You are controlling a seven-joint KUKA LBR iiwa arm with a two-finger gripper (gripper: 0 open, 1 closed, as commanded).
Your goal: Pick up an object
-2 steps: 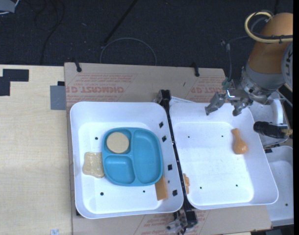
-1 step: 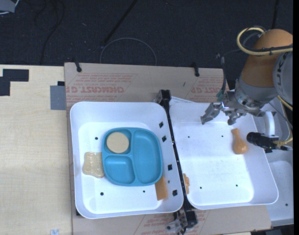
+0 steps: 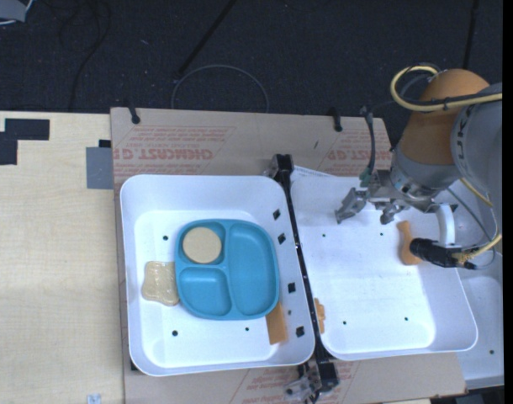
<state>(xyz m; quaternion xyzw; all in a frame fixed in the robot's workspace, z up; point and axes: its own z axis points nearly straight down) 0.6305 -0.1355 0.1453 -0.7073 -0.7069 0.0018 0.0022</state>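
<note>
Over the right bin (image 3: pixel 383 331), near its upper edge, we see the claw (image 3: pixel 367 210) hanging with its two fingers spread apart and nothing between them — so by our reading the pick has not been made yet. We find no thing lifted off any surface.

Candidates for the task lie in both bins. Closest to the claw is a small orange piece (image 3: pixel 405 242) at the right bin's right side, just beside a black part of the rig; it sits near the claw but apart from it. Across the divider, the left bin (image 3: pixel 147 343) carries a blue divided plate (image 3: pixel 227 269) with a round tan cookie (image 3: pixel 201 244) in its upper-left compartment. A pale waffle-like piece (image 3: pixel 160 283) touches the plate's left edge, and another brownish-orange piece (image 3: pixel 276 326) leans at the plate's lower right corner, close to the divider.

What is left, as we judge it, is nearly everything — choosing a target, coming down over it, closing on it and raising it clear. We would guess the orange piece is the handiest.
</note>
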